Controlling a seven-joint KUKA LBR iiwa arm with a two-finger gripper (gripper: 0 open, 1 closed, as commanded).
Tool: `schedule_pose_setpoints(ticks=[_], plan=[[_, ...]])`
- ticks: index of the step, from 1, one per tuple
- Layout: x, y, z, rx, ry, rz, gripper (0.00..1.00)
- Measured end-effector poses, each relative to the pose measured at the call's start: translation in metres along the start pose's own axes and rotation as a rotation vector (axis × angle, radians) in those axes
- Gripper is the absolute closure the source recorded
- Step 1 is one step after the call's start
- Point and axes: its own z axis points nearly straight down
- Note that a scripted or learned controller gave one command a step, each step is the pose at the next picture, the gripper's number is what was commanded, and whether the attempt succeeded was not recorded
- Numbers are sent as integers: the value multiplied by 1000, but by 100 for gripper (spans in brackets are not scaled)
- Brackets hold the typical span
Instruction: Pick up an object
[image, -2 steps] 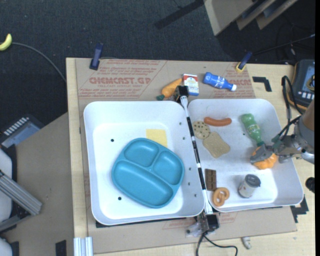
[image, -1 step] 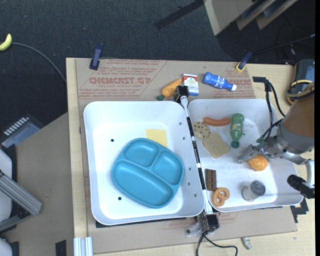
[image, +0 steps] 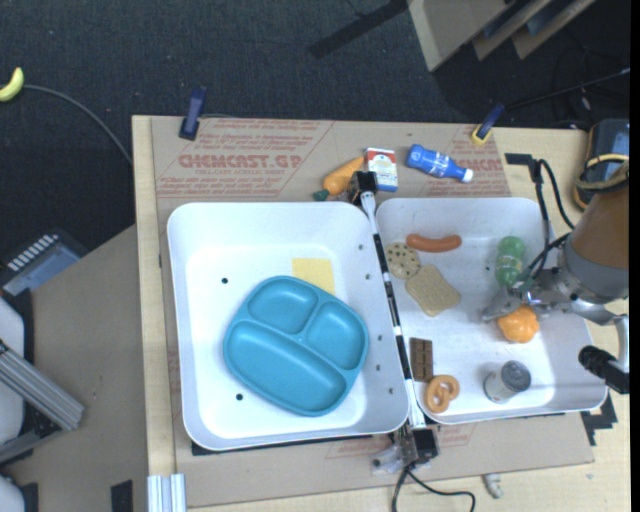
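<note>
Cardboard-topped bench (image: 250, 150) bears two shallow white bins. Gripper (image: 515, 300) low in right white bin (image: 470, 215), beside small round orange fruit (image: 518, 326) and green plastic bottle (image: 509, 257). Finger spread and grasp: cannot tell.

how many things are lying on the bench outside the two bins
3, all behind the bins: an orange item at the left, a small carton beside it, a blue bottle to the right. The arm may hide others.

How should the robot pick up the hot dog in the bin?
Probably best to grab the hot dog around its middle, coming straight down from above. It lies flat and long, running left to right across the right bin, so fingers should close on its two long sides. The cookie sits just below it, so keep the hand clear of that.
</note>
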Motion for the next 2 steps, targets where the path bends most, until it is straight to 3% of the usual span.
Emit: schedule_pose_setpoints(ticks=[1,2], plan=[[83,44,9,0,3,-2,100],[168,9,-91,1,3,-2,100]])
